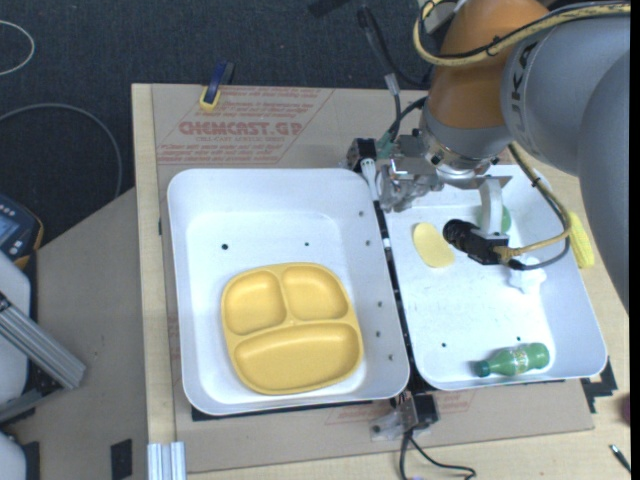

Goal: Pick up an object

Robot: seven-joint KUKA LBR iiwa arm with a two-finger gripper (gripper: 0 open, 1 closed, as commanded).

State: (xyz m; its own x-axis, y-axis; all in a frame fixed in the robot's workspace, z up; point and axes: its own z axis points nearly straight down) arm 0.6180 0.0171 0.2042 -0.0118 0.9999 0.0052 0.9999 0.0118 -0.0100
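The two-finger gripper [397,188] is hanging over the far left corner of the right shallow white plastic bin [570,308], close against the rim that this bin is sharing with its neighbour. Whether the pincer is standing apart, together or clamped on anything cannot be told from this slanted view. The grey arm [575,78] with its orange band is reaching in across the far right corner of that same bin.

Just beside the gripper, on the bin's floor toward its far left part, a flat pale yellow oval piece [433,246] is lying by itself, apart from the walls. A green plastic bottle [512,359] is lying on its side well away from it, along the bin's near wall and toward the near right corner.

Touching the right bin's left rim, the left shallow white plastic bin [200,208] is holding a yellow three-compartment plastic plate [290,326] in its near half. Both bins are sitting on a tan board [250,118] with red lettering, and a blue and yellow clip [213,86] is gripping the board's far edge, well to the left of the right bin.
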